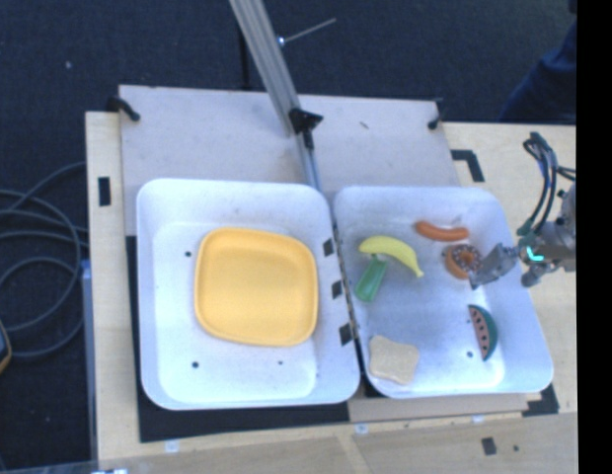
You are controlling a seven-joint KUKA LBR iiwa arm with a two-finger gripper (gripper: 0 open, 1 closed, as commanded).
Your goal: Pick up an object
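Hand [498,265] poised at three o'clock of the right shallow white bin [439,378], open or closed impossible to tell. Round orange-brown toy pastry [461,259] just beside it, at nine o'clock: probably light, stiff, best pinched across its width. Bin wall close behind; open floor toward six o'clock.

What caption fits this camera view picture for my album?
Pincer by the doughnut in the toy-food bin; yellow plate next door.
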